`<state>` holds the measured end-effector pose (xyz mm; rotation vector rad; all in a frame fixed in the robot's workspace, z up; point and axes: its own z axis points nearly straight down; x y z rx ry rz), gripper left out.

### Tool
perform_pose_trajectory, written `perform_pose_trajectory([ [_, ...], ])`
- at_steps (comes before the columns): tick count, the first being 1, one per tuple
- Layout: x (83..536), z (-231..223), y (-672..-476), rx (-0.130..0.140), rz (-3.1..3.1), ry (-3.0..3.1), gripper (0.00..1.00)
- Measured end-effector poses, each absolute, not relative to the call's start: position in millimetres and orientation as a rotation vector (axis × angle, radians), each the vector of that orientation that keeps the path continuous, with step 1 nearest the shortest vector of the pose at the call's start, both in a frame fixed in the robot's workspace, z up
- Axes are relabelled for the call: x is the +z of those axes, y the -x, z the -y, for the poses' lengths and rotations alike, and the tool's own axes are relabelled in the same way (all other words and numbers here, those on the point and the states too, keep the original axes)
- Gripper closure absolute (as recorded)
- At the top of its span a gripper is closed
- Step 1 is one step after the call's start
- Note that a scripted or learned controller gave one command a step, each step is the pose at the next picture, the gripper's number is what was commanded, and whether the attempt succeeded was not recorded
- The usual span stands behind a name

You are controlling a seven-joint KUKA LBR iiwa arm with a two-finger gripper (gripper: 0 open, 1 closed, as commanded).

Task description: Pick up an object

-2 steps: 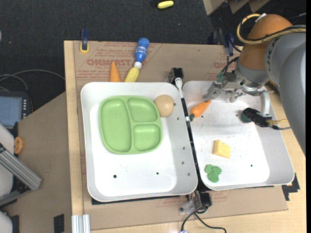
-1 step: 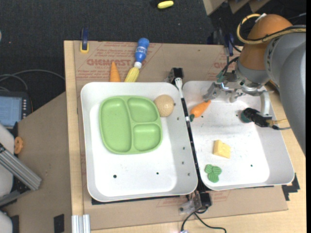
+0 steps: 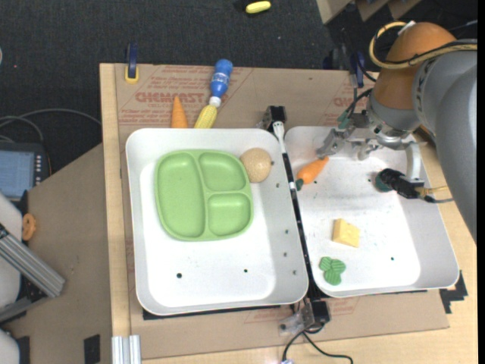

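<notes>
My gripper (image 3: 345, 138) hangs low over the far left corner of the right bin (image 3: 424, 233), under the grey arm with its orange band (image 3: 413, 59). Just in front of and left of it, an orange toy carrot (image 3: 311, 171) lies on the bin floor by the wall between the bins. I cannot tell whether the gripper touches the carrot. A yellow cheese wedge (image 3: 347, 233) rests in the middle of this bin, and a small green leafy toy (image 3: 332, 270) sits near its front left corner.
The left bin (image 3: 151, 279) holds a green divided plate (image 3: 203, 193) and a tan ball (image 3: 256, 164) at its far right. Behind the bins on the board lie a blue-and-white bottle (image 3: 220, 80), a second carrot (image 3: 178, 114) and a yellow corn piece (image 3: 206, 116).
</notes>
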<state>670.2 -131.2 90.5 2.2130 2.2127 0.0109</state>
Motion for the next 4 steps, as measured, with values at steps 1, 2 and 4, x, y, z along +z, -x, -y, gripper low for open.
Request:
perform_pose_trajectory([
  [1,90,131,-670.2,0.011,-2.213,-2.213,0.00],
  [2,85,130,-666.8,0.000,-2.220,-2.220,0.00],
  [4,95,91,-628.8,0.001,-2.222,-2.220,1.00],
])
